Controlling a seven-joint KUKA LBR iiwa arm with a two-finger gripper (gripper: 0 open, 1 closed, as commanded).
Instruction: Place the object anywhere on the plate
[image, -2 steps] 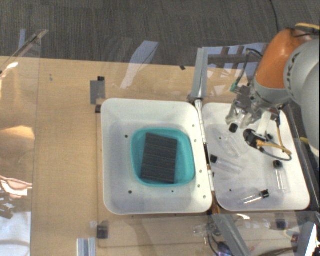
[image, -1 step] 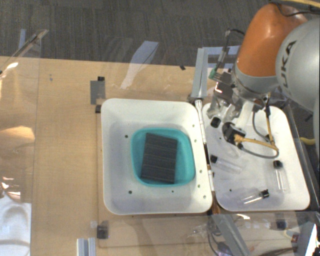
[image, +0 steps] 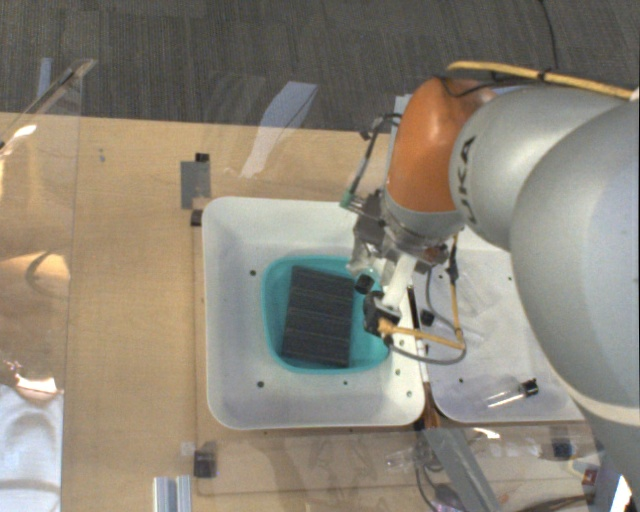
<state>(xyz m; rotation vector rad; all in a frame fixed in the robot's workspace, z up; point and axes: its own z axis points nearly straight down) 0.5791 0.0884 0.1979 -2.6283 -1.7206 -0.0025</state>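
My tool (image: 372, 290) hangs at the right edge of the plate (image: 272, 300), just beside the block (image: 318, 317); its grip state I cannot tell. The dark ribbed block lies flat on the teal plate in the left bin (image: 230, 390). It looks stiff, light and grippy; I'd pinch it across its short sides.

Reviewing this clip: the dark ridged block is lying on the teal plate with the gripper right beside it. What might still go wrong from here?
1. The gripper sits close against the right edge of the dark ridged block; pulling away could drag or nudge it.
2. The block covers much of the teal plate, its right side near the rim, so a small push might tip it off.
3. The yellow cable loops low beside the plate and might snag.
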